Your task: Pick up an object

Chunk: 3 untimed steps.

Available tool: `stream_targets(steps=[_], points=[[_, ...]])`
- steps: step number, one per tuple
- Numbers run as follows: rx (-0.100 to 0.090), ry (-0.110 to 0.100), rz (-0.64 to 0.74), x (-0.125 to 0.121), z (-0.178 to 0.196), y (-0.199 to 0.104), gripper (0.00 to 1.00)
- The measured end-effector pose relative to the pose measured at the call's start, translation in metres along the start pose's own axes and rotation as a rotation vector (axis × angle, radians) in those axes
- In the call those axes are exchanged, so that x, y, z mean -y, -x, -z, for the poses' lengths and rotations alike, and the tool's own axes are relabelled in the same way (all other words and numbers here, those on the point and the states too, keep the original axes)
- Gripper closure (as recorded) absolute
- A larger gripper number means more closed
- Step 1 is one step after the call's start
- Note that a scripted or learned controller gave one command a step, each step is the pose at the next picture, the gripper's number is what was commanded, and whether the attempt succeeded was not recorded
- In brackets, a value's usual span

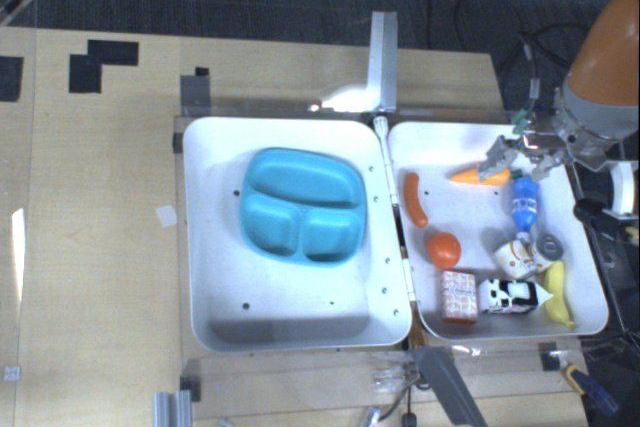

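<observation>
The right bin [440, 150] holds several small items. An orange carrot [478, 177] lies near its far side, with a blue bottle [524, 203] just to its right. My gripper [524, 153] hangs over the bin's far right corner, just above the carrot's right end and the bottle's top. Its fingers look open, and nothing sits between them. Also in this bin are a red sausage [413, 200], an orange ball [443, 247], a patterned box [458, 295], a black-and-white cow toy [510, 295], a white cup [514, 258] and a yellow banana [556, 297].
A blue sectioned tray [302, 205] lies in the left bin [215, 305]. A metal post [384, 65] stands behind the divide between the bins. The arm's orange band [610, 50] comes in at the upper right.
</observation>
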<state>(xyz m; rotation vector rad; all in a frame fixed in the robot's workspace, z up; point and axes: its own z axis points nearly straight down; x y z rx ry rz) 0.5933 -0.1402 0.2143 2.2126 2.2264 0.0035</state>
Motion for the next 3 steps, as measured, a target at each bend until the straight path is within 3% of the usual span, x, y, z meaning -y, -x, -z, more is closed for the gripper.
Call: stream_targets(steps=[1,2,3], points=[[0.000,0.002,-0.214,-0.013,-0.114,0.057,0.00],[0.000,0.007,-0.209,-0.015,-0.102,0.056,1.00],[0.000,0.000,-0.353,0.083,-0.008,0.005,1.00]])
